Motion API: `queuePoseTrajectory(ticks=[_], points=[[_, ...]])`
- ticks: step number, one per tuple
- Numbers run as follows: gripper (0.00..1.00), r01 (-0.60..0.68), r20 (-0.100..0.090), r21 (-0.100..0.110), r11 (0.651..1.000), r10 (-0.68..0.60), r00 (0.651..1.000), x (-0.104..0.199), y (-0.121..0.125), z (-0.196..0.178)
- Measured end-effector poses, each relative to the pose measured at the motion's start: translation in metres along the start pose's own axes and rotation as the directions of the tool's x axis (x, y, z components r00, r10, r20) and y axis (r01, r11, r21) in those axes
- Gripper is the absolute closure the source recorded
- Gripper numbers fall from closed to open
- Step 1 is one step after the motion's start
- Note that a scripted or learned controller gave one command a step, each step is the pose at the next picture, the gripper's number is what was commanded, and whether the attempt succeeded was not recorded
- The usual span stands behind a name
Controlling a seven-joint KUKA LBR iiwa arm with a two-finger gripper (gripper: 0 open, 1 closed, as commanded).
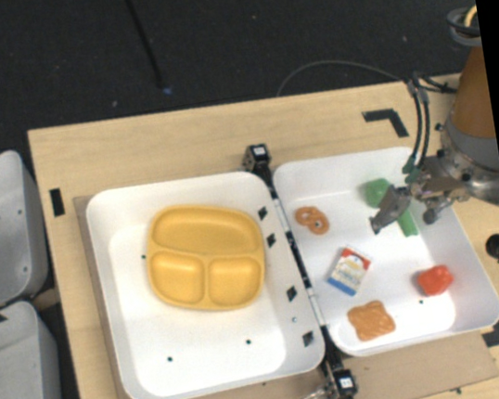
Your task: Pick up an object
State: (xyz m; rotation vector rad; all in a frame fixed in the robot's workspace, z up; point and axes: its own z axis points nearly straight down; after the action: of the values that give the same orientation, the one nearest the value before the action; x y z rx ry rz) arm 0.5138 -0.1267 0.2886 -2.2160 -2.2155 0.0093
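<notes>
From above, I am hanging my claw [407,207] over the right bin [470,314], up near its far right side. My two fingers are spread open and nothing is between them. I am still at the reaching step, and I am not holding anything yet.

Right by my claw are two green things: a green block [376,191] just to its left and a green stick [408,223] just under it. A little pretzel [311,220], a small blue and white box [348,271], an orange cracker [371,320] and a red toy [434,280] are lying further off in the same bin. The left bin [146,375] is holding a yellow plate [205,256].

I think the green stick is my best pick. Next I need to go down over it and squeeze shut.
</notes>
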Motion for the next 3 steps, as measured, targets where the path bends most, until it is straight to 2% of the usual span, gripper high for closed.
queuePoseTrajectory(ticks=[1,2,3], points=[[0.0,0.003,0.002,-0.012,1.0,-0.003,1.0,0.0,0.002,-0.006],[0.0,0.0,0.002,-0.006,1.0,0.0,1.0,-0.002,-0.005,0.054],[0.0,-0.002,0.003,-0.007,1.0,0.002,1.0,0.002,0.003,0.102]])
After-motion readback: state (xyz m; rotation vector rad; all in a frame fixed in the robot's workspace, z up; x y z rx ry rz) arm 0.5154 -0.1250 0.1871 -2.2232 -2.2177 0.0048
